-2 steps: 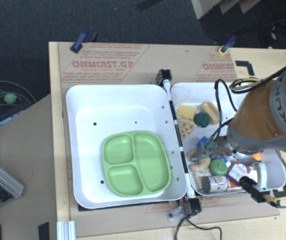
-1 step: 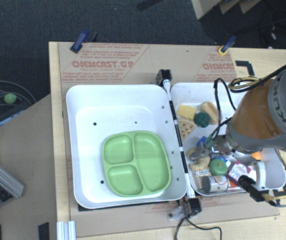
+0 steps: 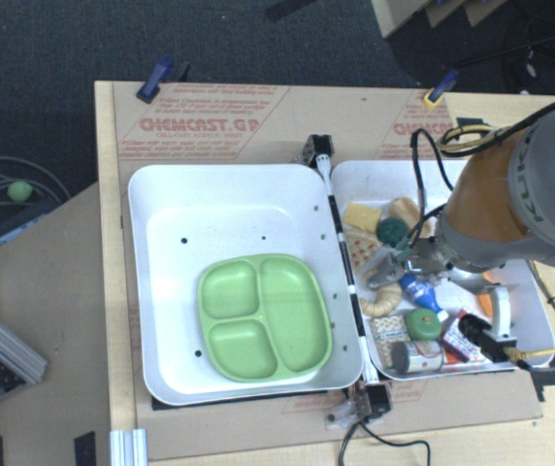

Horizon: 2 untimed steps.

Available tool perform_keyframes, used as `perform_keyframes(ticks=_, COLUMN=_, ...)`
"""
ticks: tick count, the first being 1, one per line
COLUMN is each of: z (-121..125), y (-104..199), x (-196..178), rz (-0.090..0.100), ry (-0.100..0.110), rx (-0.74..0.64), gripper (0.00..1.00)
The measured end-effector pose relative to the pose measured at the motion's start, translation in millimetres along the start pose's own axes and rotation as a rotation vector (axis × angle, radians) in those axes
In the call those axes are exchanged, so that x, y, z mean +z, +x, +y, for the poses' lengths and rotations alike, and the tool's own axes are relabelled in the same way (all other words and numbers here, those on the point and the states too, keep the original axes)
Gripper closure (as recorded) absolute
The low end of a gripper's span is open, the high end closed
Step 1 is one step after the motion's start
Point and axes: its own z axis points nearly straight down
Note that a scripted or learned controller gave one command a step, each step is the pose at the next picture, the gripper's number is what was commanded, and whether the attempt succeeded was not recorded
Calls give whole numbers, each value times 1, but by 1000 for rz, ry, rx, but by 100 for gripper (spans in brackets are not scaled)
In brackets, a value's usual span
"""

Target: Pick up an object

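Leftmost on the tabletop point(image 3: 113, 260), the left bin point(image 3: 161, 212) carries a green divided plate point(image 3: 263, 316) lying flat toward its near end, three compartments up. Next, across the black divider, the right bin point(image 3: 539, 330) is crowded with small things: a pale yellow block point(image 3: 360, 217) near its far left corner, a dark green ball point(image 3: 391, 230) just beside that, a tan curved piece point(image 3: 382, 304) against the left wall, a blue-and-white piece point(image 3: 421, 291) in the middle, a green-topped round thing point(image 3: 424, 324) nearer the front, and an orange piece point(image 3: 485, 306) to the right. The grey arm point(image 3: 525, 202) comes in from the right over this bin, and the claw point(image 3: 394, 268) hangs low among the clutter at the bin's left-centre. Whether it is released or clenched I cannot tell; its tips are lost against the objects beneath, and nothing is plainly seen caught in it. By my judgement the likeliest target is whatever sits directly under it, with the tan curved piece just toward the front and the green ball just behind, so the pick turns on a short straight drop, not any sideways reach.
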Motion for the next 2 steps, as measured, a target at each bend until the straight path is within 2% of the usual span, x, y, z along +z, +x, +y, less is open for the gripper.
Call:
perform_keyframes(ticks=1, z=4, y=-1, x=-14, rz=-3, ry=-14, rx=0, gripper=100)
perform_keyframes(ticks=2, z=53, y=53, x=-101, rz=2, ry=0, rx=-1, gripper=100)
